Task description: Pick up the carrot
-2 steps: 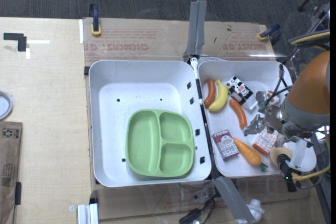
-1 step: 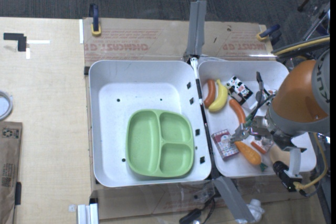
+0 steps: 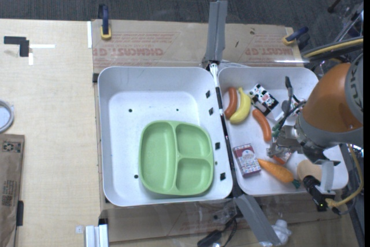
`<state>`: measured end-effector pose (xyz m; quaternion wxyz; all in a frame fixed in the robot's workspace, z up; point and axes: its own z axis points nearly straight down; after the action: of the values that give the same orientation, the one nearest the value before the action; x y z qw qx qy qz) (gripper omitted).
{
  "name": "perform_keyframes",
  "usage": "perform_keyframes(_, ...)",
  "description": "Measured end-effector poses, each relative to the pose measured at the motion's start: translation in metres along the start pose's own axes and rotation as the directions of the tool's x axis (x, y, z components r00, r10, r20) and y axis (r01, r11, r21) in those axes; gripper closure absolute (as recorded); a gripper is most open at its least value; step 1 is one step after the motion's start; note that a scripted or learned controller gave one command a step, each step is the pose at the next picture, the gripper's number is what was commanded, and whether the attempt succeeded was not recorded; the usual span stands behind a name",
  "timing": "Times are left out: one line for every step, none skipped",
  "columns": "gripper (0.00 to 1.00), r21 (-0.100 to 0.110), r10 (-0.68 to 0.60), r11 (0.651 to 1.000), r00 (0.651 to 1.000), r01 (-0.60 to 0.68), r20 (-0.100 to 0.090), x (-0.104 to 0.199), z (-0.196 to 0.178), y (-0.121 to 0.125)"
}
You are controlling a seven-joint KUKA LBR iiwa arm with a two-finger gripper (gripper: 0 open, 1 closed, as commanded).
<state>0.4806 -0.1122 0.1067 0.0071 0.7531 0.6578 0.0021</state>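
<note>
Carrot (image 3: 276, 170) lying slantwise near right bin's (image 3: 238, 74) front edge, just right of a small red carton (image 3: 247, 159), with gripper (image 3: 282, 146) hovering just above its thick end, finger state impossible to tell.

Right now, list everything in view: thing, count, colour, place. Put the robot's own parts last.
bins: 2, white, side by side on the bench
divided plate: 1, green, in the left bin
carrot: 1, orange, right bin, near front
banana: 1, yellow, right bin, near the divider
sausages: 2, orange-red, one beside the banana, one toward the bin's middle
small box: 1, red and white, right bin, left of the carrot
patterned item: 1, black and white, right bin, back
clamps: 2, blue and yellow, bench's far edge
arm: 1, grey and orange, over the right bin
tool: 1, dark, just above the carrot
</note>
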Motion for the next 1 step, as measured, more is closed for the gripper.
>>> perform_keyframes(1.0, 0.016, 0.052, 0.999, 0.999, -0.052, -0.003, 0.0169, -0.1035, 0.0161)
